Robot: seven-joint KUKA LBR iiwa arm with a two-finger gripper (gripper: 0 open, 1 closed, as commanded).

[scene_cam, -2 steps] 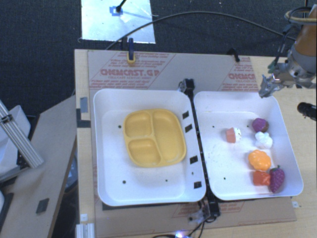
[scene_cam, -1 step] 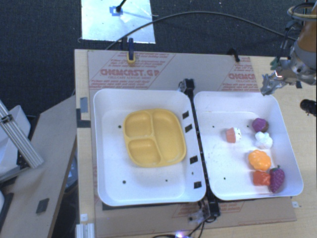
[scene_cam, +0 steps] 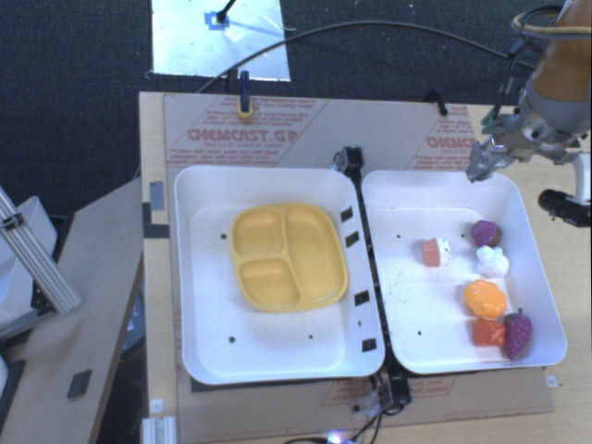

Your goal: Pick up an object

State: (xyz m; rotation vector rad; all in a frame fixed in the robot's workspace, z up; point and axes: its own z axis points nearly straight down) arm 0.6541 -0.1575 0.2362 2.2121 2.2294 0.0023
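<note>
My gripper point(scene_cam: 483, 163) hangs over far rim of right bin point(scene_cam: 536, 239); cannot tell jaw state. Toy foods below me: purple piece point(scene_cam: 485, 233) nearest, orange fruit point(scene_cam: 485, 298) and grapes point(scene_cam: 517, 333) farther. Yellow divided tray point(scene_cam: 287, 255) far left, in left bin point(scene_cam: 199, 248).

Yellow tray point(scene_cam: 287, 256) with three compartments in left bin point(scene_cam: 199, 276). Metal sheet point(scene_cam: 218, 26) on dark floor behind bench point(scene_cam: 305, 123).

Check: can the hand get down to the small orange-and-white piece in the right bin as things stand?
Probably yes. The orange-and-white piece lies alone on open bin floor, apart from the purple, white and orange items along the right side. The hand hangs above the right bin at its far edge, nothing between them.
</note>
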